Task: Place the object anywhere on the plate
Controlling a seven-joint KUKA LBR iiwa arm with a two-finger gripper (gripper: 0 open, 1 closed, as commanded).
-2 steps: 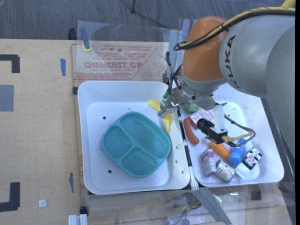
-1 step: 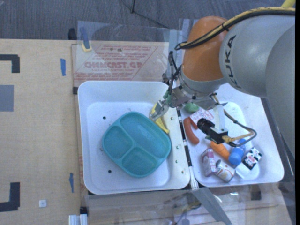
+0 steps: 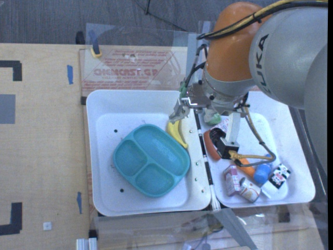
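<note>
The gripper (image 3: 179, 111) hangs over the inner edge of the left bin (image 3: 99, 119), just above a yellow banana (image 3: 177, 133). Its metal fingers are small and partly hidden under the wrist, so I cannot tell how far apart they stand or whether they touch the fruit. The banana lies on the bin floor, touching the upper right rim of the teal plate (image 3: 151, 160), a divided dish with three compartments, and does not rest on it. The grey arm (image 3: 291, 40) with its orange band (image 3: 234, 40) reaches in from the right. The right bin (image 3: 302, 191) holds a clutter of small items, among them a red object (image 3: 209, 142), a blue one (image 3: 263, 174) and a small can (image 3: 248, 192).
</note>
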